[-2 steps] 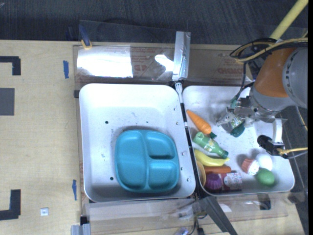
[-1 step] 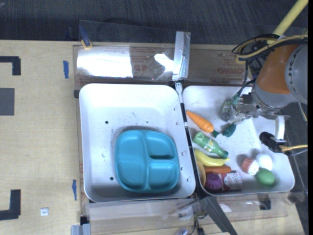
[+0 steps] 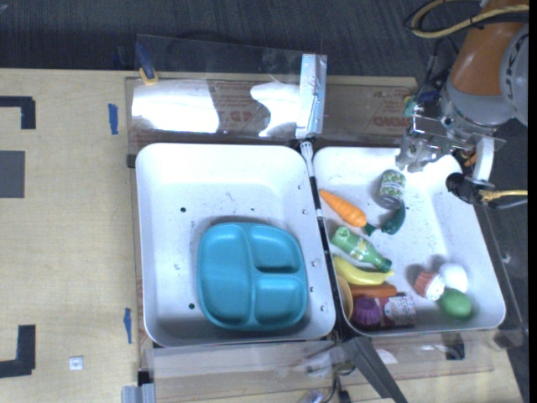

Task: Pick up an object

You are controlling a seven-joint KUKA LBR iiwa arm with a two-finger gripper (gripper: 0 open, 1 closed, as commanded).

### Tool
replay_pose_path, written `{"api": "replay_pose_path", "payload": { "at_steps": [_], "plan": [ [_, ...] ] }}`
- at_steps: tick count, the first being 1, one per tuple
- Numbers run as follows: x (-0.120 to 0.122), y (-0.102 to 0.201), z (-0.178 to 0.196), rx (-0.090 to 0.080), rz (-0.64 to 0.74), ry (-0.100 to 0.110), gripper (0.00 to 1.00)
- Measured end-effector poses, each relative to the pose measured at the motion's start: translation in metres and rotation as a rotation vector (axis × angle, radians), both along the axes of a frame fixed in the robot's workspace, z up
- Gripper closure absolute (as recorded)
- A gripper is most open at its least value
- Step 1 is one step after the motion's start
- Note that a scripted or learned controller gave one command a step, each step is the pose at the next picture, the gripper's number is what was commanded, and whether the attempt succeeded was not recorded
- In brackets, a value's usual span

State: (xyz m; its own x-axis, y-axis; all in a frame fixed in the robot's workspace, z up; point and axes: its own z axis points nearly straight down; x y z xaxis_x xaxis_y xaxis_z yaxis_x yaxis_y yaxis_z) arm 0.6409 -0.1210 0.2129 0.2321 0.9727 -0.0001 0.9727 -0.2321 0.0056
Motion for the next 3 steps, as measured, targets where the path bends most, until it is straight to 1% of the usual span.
{"api": "replay_pose_path", "payload": {
  "at_steps": [1, 2, 3],
  "plan": [
    [-0.001, 0.000, -0.002, 0.000, -0.001, 0.005, 0.00],
    [0.025, -0.027, -0.071, 0.001, 0.026, 0.010, 0.00],
    [0.024, -0.019, -0.127, 0.000, 0.260, 0.004, 0.00]
  ]
}}
